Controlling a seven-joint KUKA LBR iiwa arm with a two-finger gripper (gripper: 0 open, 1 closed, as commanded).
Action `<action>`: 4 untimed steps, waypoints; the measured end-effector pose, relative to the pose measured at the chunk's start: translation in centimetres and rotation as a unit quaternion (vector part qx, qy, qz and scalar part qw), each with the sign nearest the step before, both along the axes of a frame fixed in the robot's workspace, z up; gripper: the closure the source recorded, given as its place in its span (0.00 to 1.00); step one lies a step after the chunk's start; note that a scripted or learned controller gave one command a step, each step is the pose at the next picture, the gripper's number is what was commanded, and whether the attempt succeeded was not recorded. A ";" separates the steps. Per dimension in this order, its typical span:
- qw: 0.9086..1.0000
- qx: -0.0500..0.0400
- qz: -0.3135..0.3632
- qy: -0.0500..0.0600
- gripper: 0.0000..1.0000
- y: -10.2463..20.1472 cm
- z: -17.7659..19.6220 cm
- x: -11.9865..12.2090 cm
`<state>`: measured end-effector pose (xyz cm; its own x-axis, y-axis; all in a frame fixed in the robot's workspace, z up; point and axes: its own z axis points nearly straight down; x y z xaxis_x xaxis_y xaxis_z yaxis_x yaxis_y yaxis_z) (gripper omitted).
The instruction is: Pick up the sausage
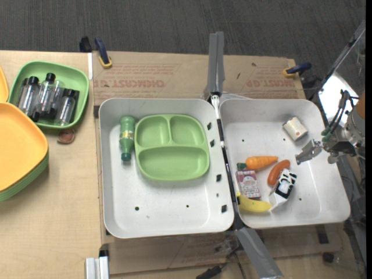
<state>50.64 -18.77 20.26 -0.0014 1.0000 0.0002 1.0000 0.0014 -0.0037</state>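
Observation:
The sausage (278, 172) is a short red-orange piece lying at a slant in the right bin (325, 205), between an orange carrot (261, 162) and a black-and-white carton (285, 185). My gripper (319, 154) hovers over the right side of that bin, to the right of the sausage and slightly farther back, apart from it. Its two grey fingers (306, 154) stand spread with nothing between them, so it is open.
The right bin also holds a pink carton (248, 183), a banana (254, 204) and a white cylinder (294, 128). The left bin (163, 214) carries a green divided plate (171, 146) and a green bottle (127, 137). On the bench at the left are a green tray of bottles (49, 95) and orange plates (20, 153).

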 end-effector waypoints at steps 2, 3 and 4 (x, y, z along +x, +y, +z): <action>0.999 -0.006 0.040 -0.003 0.00 8.1 -11.0 2.6; 0.999 -0.003 0.039 -0.001 1.00 8.3 -10.2 2.5; 0.999 -0.001 0.034 -0.001 1.00 11.0 -1.1 9.7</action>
